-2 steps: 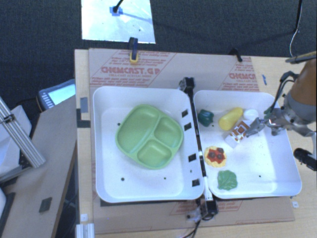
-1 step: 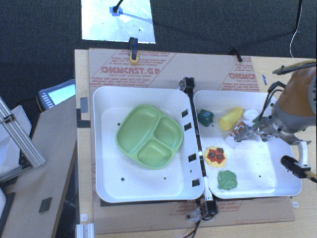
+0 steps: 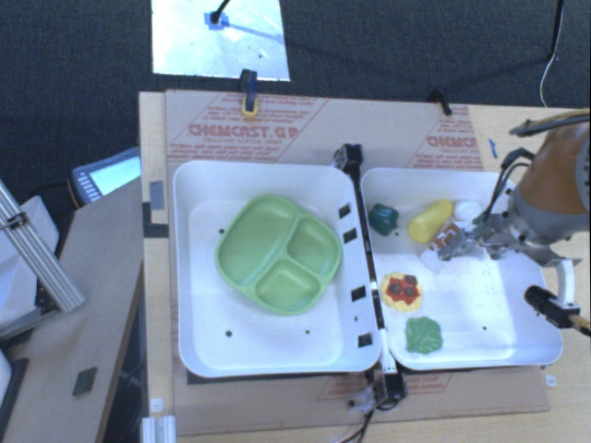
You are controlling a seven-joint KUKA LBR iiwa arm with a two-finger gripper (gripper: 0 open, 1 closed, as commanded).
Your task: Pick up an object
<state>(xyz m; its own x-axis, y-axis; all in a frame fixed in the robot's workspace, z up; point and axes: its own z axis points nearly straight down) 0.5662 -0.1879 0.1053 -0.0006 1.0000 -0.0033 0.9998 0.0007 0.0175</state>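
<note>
Arm comes in from the right over the right bin (image 3: 531, 344), gripper (image 3: 450, 245) low in the bin's upper middle, right beside the yellow object (image 3: 430, 221). There's a small reddish-white thing at the tip, might be a part of the gripper or an item, too blurry to call. Can't tell how far the fingers are spread or whether anything is between them.

Likely step: closing in on a pick, yellow object is the nearest candidate, just up-left of the tip. To do it well: centre the tip over the object's middle, line the closing direction across its short side since it looks elongated and rounded and could roll or squirt out, go down enough to get around it, and keep clear of the divider wall and the dark green object (image 3: 382, 217) just to its left.

Right bin also has a red-and-yellow flat piece (image 3: 402, 290) near the middle-left and a green leafy piece (image 3: 424, 334) below it, both apart from the gripper. Left bin (image 3: 199, 340) holds a green compartment tray (image 3: 279, 253), tilted a bit, compartments look bare. Both bins sit on the table (image 3: 152, 330)
</note>
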